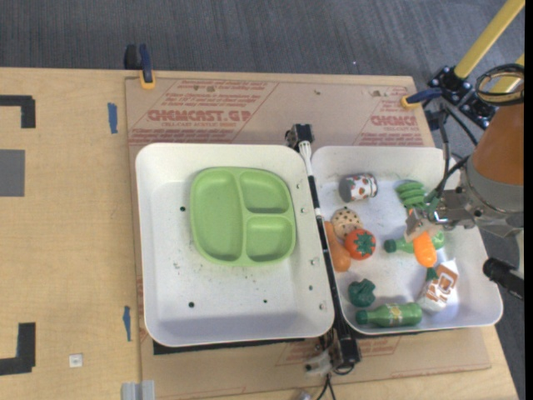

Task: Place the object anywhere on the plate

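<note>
The green divided plate [242, 215] lies in the left bin [158, 248] with nothing on it. My gripper [424, 221] hangs over the right side of the right bin [479, 307], open, its fingers [414, 222] standing just above an orange toy carrot [425, 249]. Nothing is held between them. A green leafy toy [410, 192] lies just behind the gripper. The arm's orange band [506, 144] is at the right edge.
The right bin also holds a small can-like toy [359, 187], a spotted cookie [346, 219], a red tomato [361, 244], broccoli [361, 291], a green bottle [389, 314] and a white-orange carton [440, 284]. A ridge [318, 240] divides the bins.
</note>
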Action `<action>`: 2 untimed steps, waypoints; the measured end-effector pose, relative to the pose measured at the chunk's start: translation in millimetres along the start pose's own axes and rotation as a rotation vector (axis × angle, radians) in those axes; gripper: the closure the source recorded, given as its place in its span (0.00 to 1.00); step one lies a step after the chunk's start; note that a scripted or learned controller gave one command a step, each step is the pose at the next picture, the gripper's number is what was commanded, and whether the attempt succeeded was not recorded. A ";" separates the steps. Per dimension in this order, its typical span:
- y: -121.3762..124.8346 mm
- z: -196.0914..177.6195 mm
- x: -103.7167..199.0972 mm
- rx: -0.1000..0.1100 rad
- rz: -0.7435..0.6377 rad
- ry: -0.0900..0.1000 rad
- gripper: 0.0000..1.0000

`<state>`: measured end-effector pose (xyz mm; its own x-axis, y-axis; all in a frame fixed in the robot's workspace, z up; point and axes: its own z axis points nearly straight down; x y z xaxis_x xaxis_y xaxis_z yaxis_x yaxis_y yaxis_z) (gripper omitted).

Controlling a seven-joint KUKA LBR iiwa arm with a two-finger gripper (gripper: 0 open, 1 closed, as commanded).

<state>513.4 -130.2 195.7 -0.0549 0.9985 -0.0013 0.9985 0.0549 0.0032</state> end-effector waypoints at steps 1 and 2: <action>12.8 -89.5 71.4 0.001 0.172 0.001 1.00; 48.4 -67.6 153.9 0.003 0.348 0.001 1.00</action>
<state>553.0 26.1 263.2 0.2893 0.9572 0.0001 0.9572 -0.2893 0.0008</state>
